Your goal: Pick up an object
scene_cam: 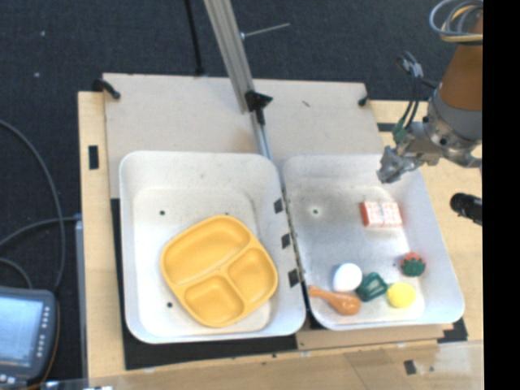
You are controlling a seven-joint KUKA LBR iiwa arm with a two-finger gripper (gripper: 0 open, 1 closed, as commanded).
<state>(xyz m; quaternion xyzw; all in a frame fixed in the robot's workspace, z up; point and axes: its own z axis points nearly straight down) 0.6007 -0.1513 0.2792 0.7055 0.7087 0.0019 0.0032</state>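
Observation:
The right bin (325,193) holds a red-and-white patterned block (381,214) near its upper right. Along its near edge lie a white ball (348,277), an orange spoon-like piece (335,299), a dark green piece (371,286), a yellow ball (400,295) and a small red-and-green strawberry-like piece (413,265). My gripper (392,168) hangs over the right bin's far right corner, above and just beyond the patterned block, apart from it. Nothing shows between its fingers.
The left bin (142,177) holds a yellow divided plate (218,270) with three compartments. A slanted aluminium post (231,43) rises from behind the bins. A beige board (187,108) lies behind both bins. A small screen (24,323) sits at the lower left.

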